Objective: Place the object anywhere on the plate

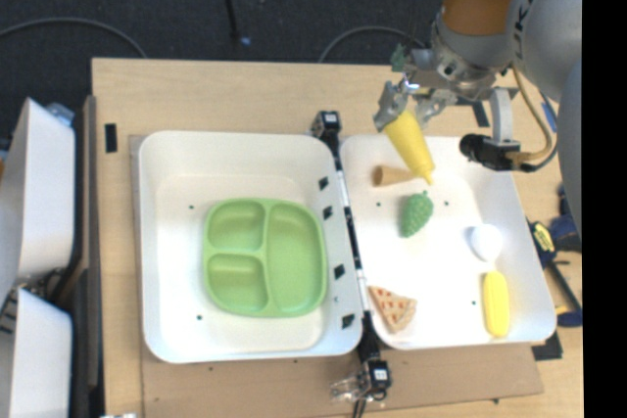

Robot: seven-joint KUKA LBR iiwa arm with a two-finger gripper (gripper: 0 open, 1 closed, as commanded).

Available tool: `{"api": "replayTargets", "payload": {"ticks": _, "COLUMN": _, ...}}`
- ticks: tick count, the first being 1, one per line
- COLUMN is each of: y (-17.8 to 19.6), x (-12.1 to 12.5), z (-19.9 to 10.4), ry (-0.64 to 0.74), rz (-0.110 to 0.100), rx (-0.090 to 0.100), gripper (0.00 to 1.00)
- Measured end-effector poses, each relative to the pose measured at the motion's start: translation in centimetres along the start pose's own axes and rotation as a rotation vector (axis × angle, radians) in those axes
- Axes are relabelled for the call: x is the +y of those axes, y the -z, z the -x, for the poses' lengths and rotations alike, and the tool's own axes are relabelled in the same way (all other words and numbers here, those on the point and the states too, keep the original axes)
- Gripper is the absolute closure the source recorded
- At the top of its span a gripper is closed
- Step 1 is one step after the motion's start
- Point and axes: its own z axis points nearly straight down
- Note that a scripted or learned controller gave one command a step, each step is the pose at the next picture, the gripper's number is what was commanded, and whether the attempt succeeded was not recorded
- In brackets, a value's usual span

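End effector point(409, 109) grips a yellow cone point(410, 146) above the right bin point(509, 210); green plate point(265, 257) sits in the left bin point(167, 210).

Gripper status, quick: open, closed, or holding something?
Gripper: closed on the yellow corn-shaped toy, lifted over the right bin, not yet at the green plate.

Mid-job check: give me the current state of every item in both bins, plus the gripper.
gripper: jaws shut on yellow cone, above right bin
yellow cone: held, tilted, tip down
green plate: lying flat in left bin, nothing on it
brown piece: lying in right bin
green toy: lying
white object: lying
yellow oblong toy: lying
waffle slice: lying flat
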Motion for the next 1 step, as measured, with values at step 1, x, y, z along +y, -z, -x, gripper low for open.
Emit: {"api": "replayTargets", "payload": {"ticks": 1, "y": -1.0, "x": 0.76, "z": -5.11, "ry": 0.001, "rz": -0.001, "rx": 0.0, "gripper": 1.0}}
